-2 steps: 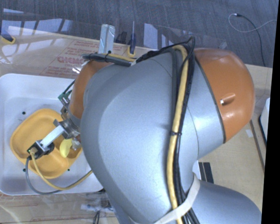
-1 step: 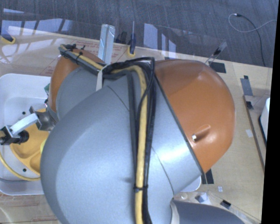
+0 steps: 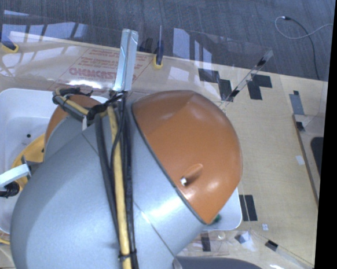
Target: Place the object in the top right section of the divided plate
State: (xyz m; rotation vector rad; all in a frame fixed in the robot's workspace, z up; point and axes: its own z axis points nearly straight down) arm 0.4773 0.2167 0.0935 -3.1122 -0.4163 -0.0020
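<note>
Object and plate: I cannot tell where they are, because the big arm (image 3: 75,216) is right up close and covers most of both bins. I cannot tell how the gripper is set either.

The arm is grey and round, and its orange band (image 3: 185,144) sits in the middle like a shiny bowl turned over. Black and yellow cables (image 3: 120,173) run along the arm from near to far. A bit of the left bin (image 3: 8,107) peeks out on the left, white and smooth. Something yellow (image 3: 35,148) lies at the arm's left edge, over that bin; it may be a hose, but it is hard to say. A tiny green spot (image 3: 216,220) shows just under the near right edge of the orange band. The tan bench (image 3: 272,145) shows on the right, with black tape marks on it.
</note>
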